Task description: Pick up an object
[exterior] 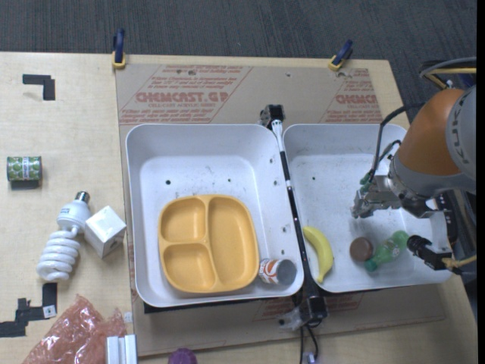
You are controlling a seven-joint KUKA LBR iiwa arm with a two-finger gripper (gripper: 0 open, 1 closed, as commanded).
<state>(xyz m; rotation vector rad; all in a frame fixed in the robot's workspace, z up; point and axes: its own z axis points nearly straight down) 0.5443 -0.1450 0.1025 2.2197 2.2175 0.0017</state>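
My gripper (pixel 365 205) hangs over the right bin (pixel 333 154), near its middle right, with nothing visibly held. Just below it a brown round object (pixel 361 249) lies beside a green plastic bottle (pixel 386 251) near the bin's front right. A yellow banana (pixel 320 252) rests against the front left corner of the same bin. In the left bin (pixel 197 150) lie a yellow divided plate (pixel 208 243) and a small tipped can (pixel 276 271) at the front right corner.
The arm's orange band (pixel 430 139) and grey body cover the right bin's right wall. On the bench to the left lie a spiral light bulb (pixel 64 237), a white cube (pixel 105 230), a green can (pixel 23 169) and a pink mesh bag (pixel 72 332).
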